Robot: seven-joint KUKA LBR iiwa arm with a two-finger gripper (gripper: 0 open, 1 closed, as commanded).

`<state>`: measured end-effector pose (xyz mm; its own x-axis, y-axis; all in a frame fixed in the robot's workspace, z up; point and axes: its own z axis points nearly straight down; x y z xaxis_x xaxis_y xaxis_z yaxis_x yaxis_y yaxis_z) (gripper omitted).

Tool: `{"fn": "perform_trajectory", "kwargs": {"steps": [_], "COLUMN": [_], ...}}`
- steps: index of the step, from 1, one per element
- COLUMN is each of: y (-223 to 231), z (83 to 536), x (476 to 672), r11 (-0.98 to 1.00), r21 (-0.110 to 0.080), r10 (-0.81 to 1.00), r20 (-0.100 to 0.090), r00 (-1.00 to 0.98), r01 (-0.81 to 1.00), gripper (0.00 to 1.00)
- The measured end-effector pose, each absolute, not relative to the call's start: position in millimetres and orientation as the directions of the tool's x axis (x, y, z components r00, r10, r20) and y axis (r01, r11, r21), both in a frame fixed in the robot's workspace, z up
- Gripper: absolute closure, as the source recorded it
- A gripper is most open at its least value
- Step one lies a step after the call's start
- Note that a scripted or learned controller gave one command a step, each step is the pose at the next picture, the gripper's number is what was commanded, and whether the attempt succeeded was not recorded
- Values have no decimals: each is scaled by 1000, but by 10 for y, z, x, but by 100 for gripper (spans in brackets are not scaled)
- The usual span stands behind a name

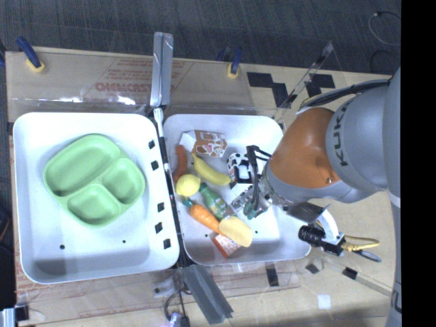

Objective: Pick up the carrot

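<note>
Gripper (pixel 251 206) down low in the right bin (pixel 269 131), fingers too blurred and tucked under the wrist to read, so can't tell how far apart they are or whether anything sits betw them. Tip looks to be just above the bin floor, right beside the yellow potato (pixel 236 231), which lies just left and a bit nearer the camera.

Carrot (pixel 204 216) is left of the gripper, near but apart from it, lying at a slant w/ its thin end toward the bin's left wall. Not in the gripper's grasp, resting among the other food. Red pack (pixel 227 245) pokes out under the potato.

Going further back: green bottle (pixel 212 199) just left of the gripper, lemon (pixel 188 184) beyond that, banana (pixel 210 172) above-left, black-and-white toy (pixel 238 163) just behind the gripper, sausage (pixel 181 159) by the left wall, snack box (pixel 209 144) at the far end.

Arm (pixel 340 148) comes in from the right, orange band bulging over the bin's right edge, grey link behind it, wrist tipped down-left.

Well off to the left, the other bin (pixel 27 196) carries a green divided plate (pixel 95 179).
</note>
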<state>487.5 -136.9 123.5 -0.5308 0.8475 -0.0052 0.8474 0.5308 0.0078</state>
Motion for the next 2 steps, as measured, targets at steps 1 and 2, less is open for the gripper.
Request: {"fn": "perform_trajectory", "kwargs": {"steps": [1, 2], "y": [-400, -402], "z": [1898, 1898], "x": [4950, 4950], "r11": [303, 302], "r21": [-3, -3], "r10": [953, 953], "r20": [1, 1], "r00": [-303, -302], "r01": [953, 953], "gripper": [100, 0]}}
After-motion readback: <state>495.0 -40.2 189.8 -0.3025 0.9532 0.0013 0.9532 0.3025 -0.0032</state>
